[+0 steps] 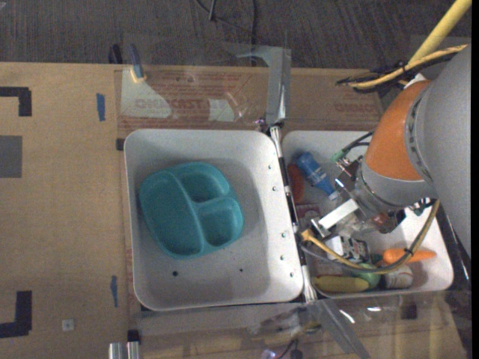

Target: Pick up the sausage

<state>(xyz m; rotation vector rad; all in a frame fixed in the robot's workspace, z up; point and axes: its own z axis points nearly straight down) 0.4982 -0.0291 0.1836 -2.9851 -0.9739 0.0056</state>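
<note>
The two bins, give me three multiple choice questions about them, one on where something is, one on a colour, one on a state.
1. Where is the divided plate?
A. In the left bin
B. In the right bin
C. On the cardboard outside the bins

2. What colour is the plate?
A. Red
B. Teal
C. Yellow

3. How does the arm stand?
A. Over the left bin
B. Away from both bins
C. Reaching down over the right bin

Answers:
1. A, the plate lies alone in the left bin.
2. B, it is plainly teal against the white.
3. C, the arm's wrist and gripper sit above the right bin's clutter.
</note>
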